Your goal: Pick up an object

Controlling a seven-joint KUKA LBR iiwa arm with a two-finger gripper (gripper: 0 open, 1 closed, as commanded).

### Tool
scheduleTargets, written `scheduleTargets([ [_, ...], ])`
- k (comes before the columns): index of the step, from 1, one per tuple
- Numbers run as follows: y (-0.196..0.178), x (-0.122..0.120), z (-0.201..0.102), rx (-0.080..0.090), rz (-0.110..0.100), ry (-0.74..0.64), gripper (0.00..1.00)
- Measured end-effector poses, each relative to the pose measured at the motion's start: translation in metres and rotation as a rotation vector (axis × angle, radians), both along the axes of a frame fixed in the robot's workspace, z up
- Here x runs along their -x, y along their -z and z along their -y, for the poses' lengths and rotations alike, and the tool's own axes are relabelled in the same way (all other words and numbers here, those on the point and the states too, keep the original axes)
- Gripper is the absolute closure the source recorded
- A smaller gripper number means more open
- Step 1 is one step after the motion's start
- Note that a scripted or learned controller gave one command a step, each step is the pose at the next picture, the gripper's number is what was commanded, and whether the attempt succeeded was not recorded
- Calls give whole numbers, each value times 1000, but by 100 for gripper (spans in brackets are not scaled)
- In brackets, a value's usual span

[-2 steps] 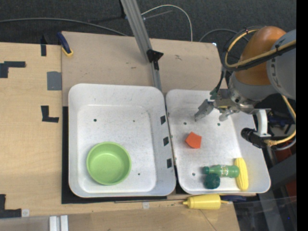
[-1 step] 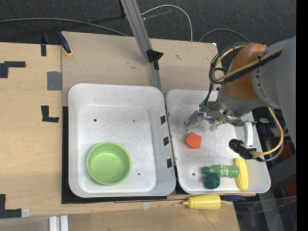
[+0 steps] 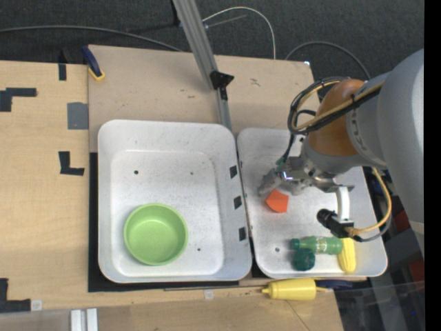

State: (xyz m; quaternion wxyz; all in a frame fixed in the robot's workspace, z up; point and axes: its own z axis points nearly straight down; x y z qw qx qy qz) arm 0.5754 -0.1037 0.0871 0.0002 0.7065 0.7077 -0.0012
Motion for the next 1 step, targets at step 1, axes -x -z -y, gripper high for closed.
scheduleTargets([
  [1,-11,0,-1,-2,0,-1,100],
])
